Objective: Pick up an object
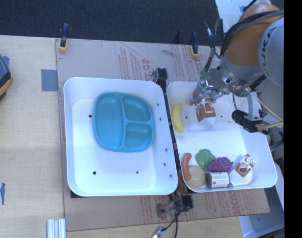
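Carton [206, 111], small and brown and white, up near the top of the right bin [262, 138], just under the hand [206, 89]. Looks pinched between the two fingers at its top, tilted a bit, likely so as to lift it out. Hard to tell for sure how tight the grip is.

Banana [177, 116] just beside it, close to the bin's left wall. Best to go straight up, so as not to bump it.

Lots of bare room in the middle of that bin. Down at its near edge, all packed together: carrot [185, 160], egg [195, 173], green leaf [205, 157], grapes [220, 164], can [218, 180], second carton [245, 167]. Well apart from the hand.

Left bin [79, 133] with a blue plate [124, 121], plenty of white floor around it for setting things down.
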`<state>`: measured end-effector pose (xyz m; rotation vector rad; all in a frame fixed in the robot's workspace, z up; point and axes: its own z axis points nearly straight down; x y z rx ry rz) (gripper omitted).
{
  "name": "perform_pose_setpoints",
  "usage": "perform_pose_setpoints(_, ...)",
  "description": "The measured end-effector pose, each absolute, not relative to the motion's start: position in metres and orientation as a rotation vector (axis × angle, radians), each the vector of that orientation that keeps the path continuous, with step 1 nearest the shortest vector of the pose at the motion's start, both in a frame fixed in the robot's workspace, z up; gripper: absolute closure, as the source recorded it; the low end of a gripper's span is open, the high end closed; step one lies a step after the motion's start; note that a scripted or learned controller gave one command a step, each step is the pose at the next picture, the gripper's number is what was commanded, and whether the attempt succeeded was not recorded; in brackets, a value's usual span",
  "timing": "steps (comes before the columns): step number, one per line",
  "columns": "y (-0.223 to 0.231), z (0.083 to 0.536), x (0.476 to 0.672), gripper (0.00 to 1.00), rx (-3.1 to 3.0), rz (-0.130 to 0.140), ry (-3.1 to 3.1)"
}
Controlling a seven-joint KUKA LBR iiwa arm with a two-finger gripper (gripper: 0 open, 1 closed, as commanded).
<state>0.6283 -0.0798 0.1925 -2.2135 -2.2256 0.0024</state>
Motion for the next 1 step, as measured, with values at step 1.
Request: perform_pose_setpoints(1, -0.0359, 0.2060, 0.5789, 1.00, -2.212, 0.006, -2.227)
